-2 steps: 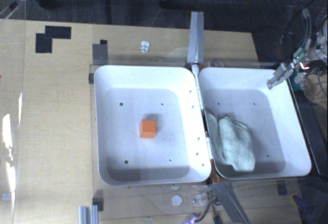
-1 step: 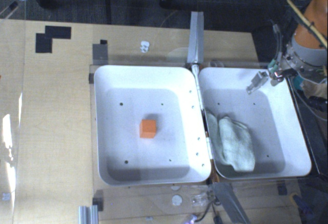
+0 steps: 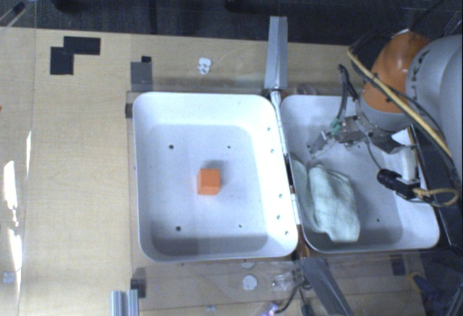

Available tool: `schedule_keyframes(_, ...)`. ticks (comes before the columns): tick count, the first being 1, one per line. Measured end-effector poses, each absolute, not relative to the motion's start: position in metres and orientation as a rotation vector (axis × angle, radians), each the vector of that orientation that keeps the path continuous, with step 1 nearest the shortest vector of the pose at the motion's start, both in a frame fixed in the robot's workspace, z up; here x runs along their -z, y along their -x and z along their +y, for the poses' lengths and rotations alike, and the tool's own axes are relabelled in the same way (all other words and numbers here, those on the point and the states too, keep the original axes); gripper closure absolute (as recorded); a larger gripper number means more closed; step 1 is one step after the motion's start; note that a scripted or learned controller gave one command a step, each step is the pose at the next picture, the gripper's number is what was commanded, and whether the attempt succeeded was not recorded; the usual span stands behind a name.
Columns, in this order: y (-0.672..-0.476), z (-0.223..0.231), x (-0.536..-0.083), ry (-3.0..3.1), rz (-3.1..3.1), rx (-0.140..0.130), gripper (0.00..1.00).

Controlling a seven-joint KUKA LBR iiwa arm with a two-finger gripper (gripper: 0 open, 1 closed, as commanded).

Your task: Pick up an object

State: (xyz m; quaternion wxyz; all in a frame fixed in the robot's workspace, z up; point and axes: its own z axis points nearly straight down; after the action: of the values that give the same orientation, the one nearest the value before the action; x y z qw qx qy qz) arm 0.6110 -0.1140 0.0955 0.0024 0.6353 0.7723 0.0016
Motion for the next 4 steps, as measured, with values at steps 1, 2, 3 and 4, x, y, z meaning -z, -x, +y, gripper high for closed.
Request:
schedule_keyframes(1, -0.613, -0.113, -0.105, -1.988, 2.424, -0.009, 1.00)
schedule_keyframes(2, -0.656, -0.079, -0.185, -2.330, 2.102, -0.003, 1.00)
schedule_keyframes(3, -0.670, -0.066, -0.185, -2.278, 2.158, -0.002, 1.00)
schedule_keyframes(4, -0.670, -0.052, -0.184, -2.177, 2.261, -0.001, 1.00)
